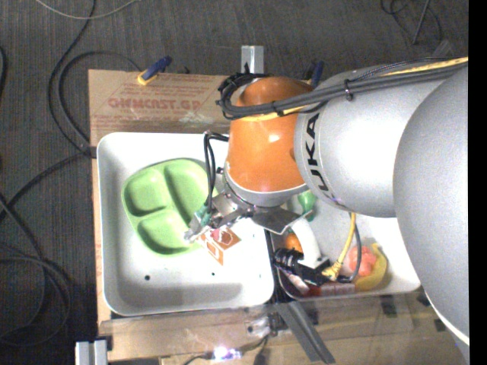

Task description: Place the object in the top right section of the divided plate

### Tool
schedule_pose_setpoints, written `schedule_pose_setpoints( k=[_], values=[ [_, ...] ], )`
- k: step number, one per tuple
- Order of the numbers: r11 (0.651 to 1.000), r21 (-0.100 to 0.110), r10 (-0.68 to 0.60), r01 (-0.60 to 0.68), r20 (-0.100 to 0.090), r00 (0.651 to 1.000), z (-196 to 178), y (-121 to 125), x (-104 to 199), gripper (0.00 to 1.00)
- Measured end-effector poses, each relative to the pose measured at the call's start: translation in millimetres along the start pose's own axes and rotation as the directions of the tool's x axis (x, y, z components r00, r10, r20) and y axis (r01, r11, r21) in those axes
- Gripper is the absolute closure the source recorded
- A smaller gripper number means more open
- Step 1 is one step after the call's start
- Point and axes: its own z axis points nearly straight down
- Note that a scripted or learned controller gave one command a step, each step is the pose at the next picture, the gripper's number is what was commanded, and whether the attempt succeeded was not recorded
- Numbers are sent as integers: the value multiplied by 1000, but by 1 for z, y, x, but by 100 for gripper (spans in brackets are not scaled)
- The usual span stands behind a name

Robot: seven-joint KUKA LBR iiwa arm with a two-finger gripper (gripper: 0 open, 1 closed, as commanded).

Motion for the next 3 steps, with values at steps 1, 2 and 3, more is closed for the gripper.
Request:
schedule_pose_setpoints(
  k=[1,2,3],
  values=[
    [999,-4,51,-51,3,999,-117,-8,-19,100],
    [1000,0,0,0,2,1000,-62,58,36,100],
    [1000,0,-28,28,2,1000,36,26,-96,100]
  ],
)
